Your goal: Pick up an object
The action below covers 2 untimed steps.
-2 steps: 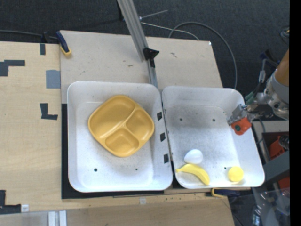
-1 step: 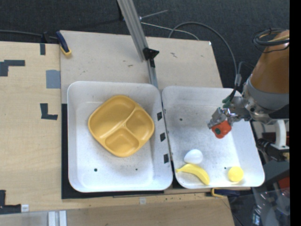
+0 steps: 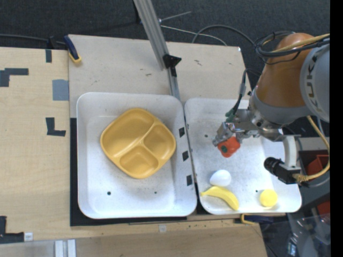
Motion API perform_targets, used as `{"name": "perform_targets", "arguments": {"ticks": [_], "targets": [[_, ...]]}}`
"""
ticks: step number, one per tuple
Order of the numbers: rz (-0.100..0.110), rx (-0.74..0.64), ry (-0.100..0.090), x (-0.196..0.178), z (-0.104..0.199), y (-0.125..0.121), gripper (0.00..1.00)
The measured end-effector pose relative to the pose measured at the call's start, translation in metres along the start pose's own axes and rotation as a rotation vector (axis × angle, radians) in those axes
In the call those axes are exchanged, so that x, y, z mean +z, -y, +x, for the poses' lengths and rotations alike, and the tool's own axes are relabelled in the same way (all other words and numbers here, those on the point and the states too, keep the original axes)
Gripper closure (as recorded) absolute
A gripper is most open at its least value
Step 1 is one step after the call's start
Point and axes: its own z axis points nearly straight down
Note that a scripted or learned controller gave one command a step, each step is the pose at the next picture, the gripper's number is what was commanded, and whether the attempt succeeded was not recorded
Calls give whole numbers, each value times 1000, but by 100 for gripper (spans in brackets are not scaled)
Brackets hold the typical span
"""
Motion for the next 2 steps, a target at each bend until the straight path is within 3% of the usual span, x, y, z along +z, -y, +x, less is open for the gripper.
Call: {"name": "perform_targets", "arguments": {"ticks": [2], "targets": [[0,-1,1,-2,115,-8,100]]}}
